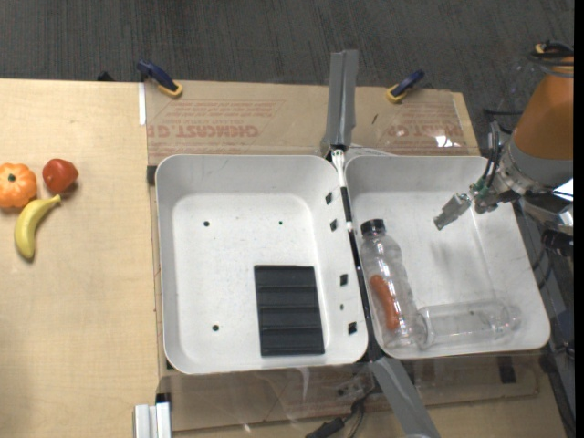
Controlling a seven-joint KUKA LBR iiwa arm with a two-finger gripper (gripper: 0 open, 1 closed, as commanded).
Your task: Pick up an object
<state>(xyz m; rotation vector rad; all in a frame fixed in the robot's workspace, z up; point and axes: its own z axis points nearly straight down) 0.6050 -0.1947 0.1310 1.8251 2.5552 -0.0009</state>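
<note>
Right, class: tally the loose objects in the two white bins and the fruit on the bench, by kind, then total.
Clear plastic bottles: 2
Black ridged block: 1
Orange-red carrot-like piece: 1
Banana: 1
Orange: 1
Red apple-like fruit: 1
Total: 7

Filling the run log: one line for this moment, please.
claw: above right bin, holding nothing | bottles: in right bin, untouched | black block: left bin

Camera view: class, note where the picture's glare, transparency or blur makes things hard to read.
In the camera view, the clear bottle and the clear container nearly blend into the right bin; the end effector looks soft and small; the black ridged block stands out sharply in the left bin; lighting is even, with faint shadows.
</note>
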